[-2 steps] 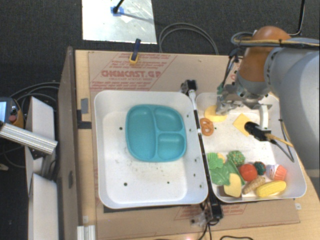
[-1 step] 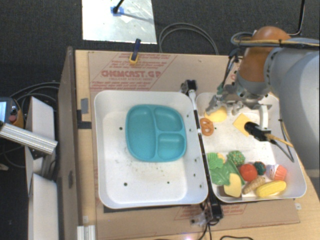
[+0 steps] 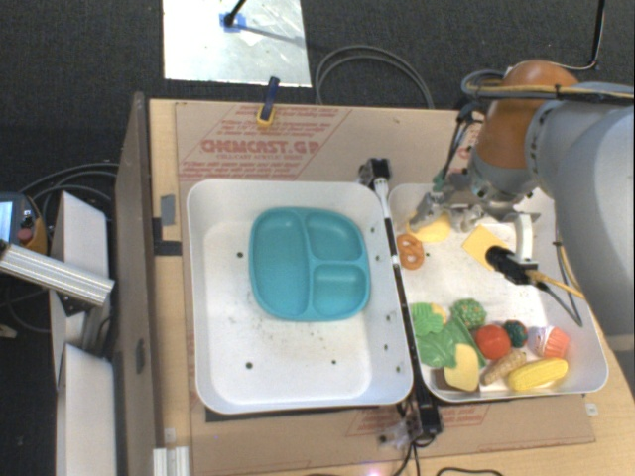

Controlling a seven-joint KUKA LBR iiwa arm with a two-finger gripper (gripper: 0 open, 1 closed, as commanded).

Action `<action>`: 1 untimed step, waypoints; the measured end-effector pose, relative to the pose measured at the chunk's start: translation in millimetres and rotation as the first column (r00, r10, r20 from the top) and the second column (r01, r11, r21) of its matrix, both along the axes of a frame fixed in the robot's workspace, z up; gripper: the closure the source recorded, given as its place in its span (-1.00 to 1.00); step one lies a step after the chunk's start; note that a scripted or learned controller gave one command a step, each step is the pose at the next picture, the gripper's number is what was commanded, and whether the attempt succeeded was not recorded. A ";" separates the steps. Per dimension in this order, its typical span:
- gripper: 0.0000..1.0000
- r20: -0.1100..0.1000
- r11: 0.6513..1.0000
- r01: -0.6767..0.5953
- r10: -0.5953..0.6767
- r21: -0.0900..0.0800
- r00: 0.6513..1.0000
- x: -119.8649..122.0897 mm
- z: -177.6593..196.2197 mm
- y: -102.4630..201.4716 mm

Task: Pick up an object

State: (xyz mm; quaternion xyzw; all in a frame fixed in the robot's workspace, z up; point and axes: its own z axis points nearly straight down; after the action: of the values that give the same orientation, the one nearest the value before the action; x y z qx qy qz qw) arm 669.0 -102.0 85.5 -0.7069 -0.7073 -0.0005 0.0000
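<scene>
Gripper was low at the far end of the right bin, right over a yellow wedge. Couldn't tell if it was open or closed because the wrist hid it. Nothing was seen held, so the pick looked not yet done.

The wedge was the likely target. It lay flat on the bin floor, with a pretzel just beside it by the bin's left wall. A yellow slice lay near on the other side.

To do it well:
- Centre on the wedge alone.
- Go down close to the floor, since the piece looked thin and could slip out.
- Keep off the wall and the pretzel.
- Close, then lift straight up and check that the wedge comes along.

The food pile at the near end sat well apart, no bother. The left bin held just a teal plate.
</scene>
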 end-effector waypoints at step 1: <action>1.00 -0.003 1.000 -0.004 0.004 -0.004 1.000 1.4 15.8 -1.5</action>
State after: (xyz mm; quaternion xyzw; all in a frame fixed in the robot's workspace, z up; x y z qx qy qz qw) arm 670.4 -103.5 101.2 -0.7056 -0.7086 0.0018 -0.0003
